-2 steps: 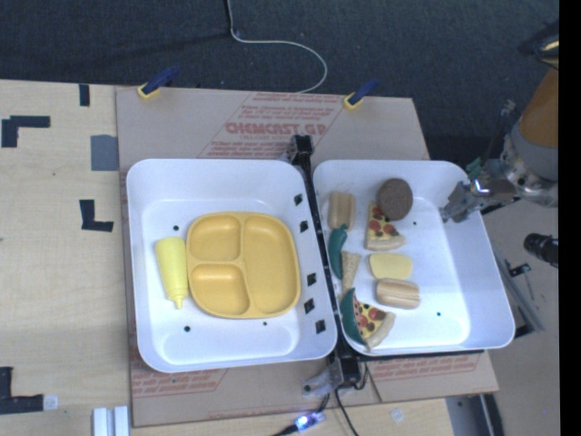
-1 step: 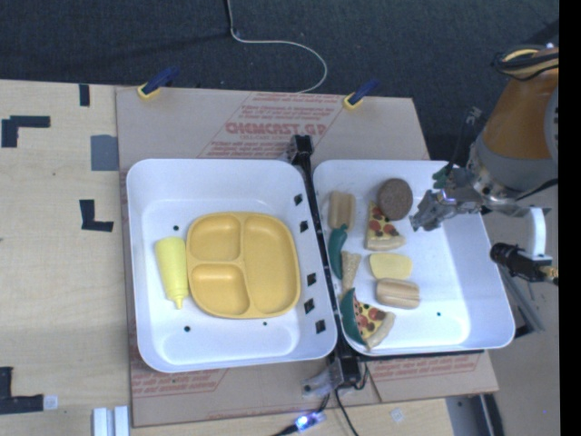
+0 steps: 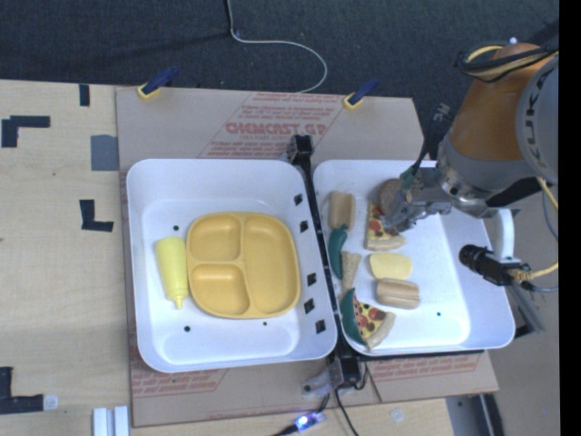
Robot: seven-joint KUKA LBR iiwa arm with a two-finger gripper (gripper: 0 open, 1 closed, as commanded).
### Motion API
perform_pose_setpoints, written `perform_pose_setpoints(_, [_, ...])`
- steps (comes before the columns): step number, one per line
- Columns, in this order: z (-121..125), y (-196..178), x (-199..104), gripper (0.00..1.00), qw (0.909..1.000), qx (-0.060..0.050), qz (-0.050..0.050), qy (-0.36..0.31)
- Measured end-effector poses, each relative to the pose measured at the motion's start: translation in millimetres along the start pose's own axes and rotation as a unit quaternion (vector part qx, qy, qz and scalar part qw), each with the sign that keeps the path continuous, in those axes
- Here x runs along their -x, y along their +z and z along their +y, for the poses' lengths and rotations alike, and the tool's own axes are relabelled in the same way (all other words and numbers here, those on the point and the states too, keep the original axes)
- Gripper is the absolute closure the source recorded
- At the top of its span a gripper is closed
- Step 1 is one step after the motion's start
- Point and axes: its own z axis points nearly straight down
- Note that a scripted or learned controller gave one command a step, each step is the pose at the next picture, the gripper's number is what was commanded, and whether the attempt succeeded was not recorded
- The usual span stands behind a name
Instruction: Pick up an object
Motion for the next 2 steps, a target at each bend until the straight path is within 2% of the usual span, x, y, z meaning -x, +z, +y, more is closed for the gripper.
perform_pose_setpoints(1, [3.9,4.5,-33.0,1.00,1.0000,-0.001,-0.001,0.002])
perform_pose_setpoints(2, [-4.4,-3.3,-47.9,1.00,1.0000,-0.001,-0.001,0.002])
